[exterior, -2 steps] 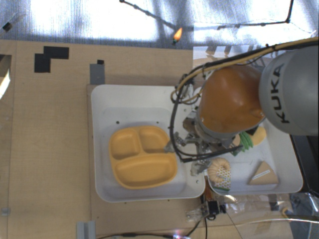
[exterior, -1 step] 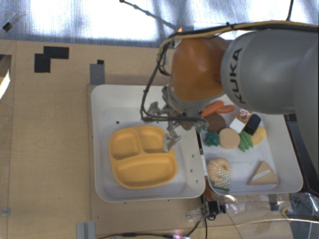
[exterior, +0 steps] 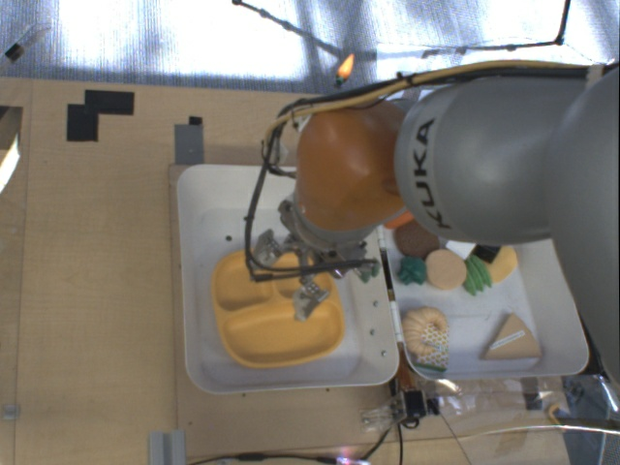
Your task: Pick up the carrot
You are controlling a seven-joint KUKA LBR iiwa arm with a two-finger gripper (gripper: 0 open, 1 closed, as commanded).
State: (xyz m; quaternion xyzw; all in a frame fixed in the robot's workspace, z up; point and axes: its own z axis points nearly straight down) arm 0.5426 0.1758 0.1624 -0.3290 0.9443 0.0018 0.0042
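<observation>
1. Handling, as a judgement: the carrot [exterior: 496, 264] looks like a small moulded toy. It is probably light, stiff and smooth-skinned, so it should not crush but could slip or roll out of a loose pinch.
2. The best hold is likely across the orange body at its thickest part. The leafy end looks narrower and lumpier, and the pointed end gives little to bear on.
3. Looks: a short yellow-orange body with a dark green tuft at its left end. A small dark piece sits just above it. At this size I am not certain it is the carrot, but it is the best match.
4. Position: it lies in the right bin [exterior: 572, 356], toward the back, just beside a tan disc [exterior: 447, 268]. A green piece [exterior: 412, 271] sits further left. A pale wedge [exterior: 511, 337] and a netted round thing [exterior: 426, 332] lie nearer the front.
5. The gripper [exterior: 308, 284] hangs over a yellow divided tray [exterior: 252, 327] in the left bin [exterior: 194, 260], well apart from the carrot.
6. Gripper state: I cannot tell whether it is spread or clenched, because cables and the wrist clutter the view. I can make out nothing held in it.
7. The arm [exterior: 504, 153] crosses above the right bin's back edge.
</observation>
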